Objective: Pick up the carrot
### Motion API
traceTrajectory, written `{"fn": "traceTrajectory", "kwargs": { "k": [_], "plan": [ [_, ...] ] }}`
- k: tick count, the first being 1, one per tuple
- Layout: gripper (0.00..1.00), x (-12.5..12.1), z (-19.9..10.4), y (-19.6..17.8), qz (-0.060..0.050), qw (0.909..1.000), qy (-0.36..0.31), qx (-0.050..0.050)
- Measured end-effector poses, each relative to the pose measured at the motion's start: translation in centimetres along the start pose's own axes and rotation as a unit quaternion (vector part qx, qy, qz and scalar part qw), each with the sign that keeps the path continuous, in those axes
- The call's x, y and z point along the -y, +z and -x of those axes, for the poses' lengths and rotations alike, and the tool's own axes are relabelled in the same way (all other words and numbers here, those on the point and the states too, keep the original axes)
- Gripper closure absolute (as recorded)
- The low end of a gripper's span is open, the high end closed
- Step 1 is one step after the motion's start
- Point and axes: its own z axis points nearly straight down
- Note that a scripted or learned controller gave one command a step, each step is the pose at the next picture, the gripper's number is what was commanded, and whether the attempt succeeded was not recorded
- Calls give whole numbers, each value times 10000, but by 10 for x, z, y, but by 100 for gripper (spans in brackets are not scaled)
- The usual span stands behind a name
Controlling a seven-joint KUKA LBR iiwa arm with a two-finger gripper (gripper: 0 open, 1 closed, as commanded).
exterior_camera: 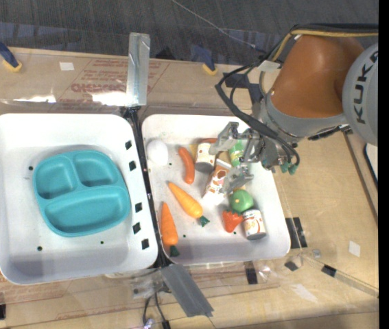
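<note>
Camera view, arm: the grey arm with its orange band (311, 74) is reaching in from the right over the right white bin (271, 249).
Gripper: the metal two-finger gripper (241, 157) is hanging above the clutter; open or closed, I cannot tell.
Carrots: three orange carrots are lying in the right bin — one (185, 200) mid-bin, one (169, 226) along the left wall, one (187, 164) nearer the top.
Left bin: a teal divided plastic plate (81, 190) is sitting inside.

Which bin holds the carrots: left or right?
Right. Three carrots lie on the right bin's floor; the left bin holds a teal divided plate.
</note>
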Motion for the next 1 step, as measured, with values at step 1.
{"fn": "traceTrajectory", "kwargs": {
  "k": [1],
  "plan": [
    [0,-32,-25,144,21,9942,-1073,-24]
  ]
}}
